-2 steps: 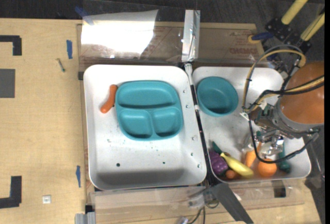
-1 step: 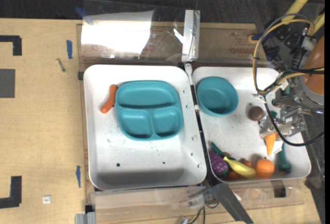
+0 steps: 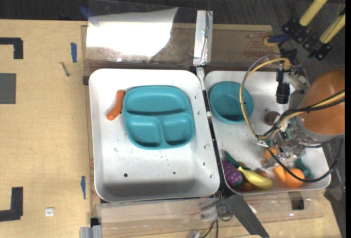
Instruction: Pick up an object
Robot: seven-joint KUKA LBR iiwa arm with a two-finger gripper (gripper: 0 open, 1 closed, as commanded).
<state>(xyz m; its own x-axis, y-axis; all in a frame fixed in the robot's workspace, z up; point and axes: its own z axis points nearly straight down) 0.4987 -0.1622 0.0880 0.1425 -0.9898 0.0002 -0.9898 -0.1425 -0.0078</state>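
Orange plastic is what I'm after: a small toy carrot or similar orange piece (image 3: 289, 176) lies in the near right corner of the right bin (image 3: 263, 79), touching a yellow banana (image 3: 256, 177) with a purple bunch of grapes (image 3: 232, 174) just left of that. My pincer (image 3: 283, 150) hangs low over this cluster, right above the orange piece, but cables and the wrist hide its tips, so I cannot tell whether it is spread or clamped, or whether anything sits in it.

I judge these toys to be light, hollow and stiff, with smooth, rather slippery skins; they will not crush, but a rounded one may squirt out sideways. I would take the orange piece across its narrow middle, not along its length.

Room is tight here. The bin's near wall and right wall crowd the target, and the banana presses against it on the left, so a straight descent suits better than any sideways sweep. A teal bowl (image 3: 230, 101) sits at the far left of this bin, well apart. The left bin (image 3: 104, 138) carries a teal divided tray (image 3: 159, 116) with an orange carrot (image 3: 115, 105) just beside its left edge, on open floor.
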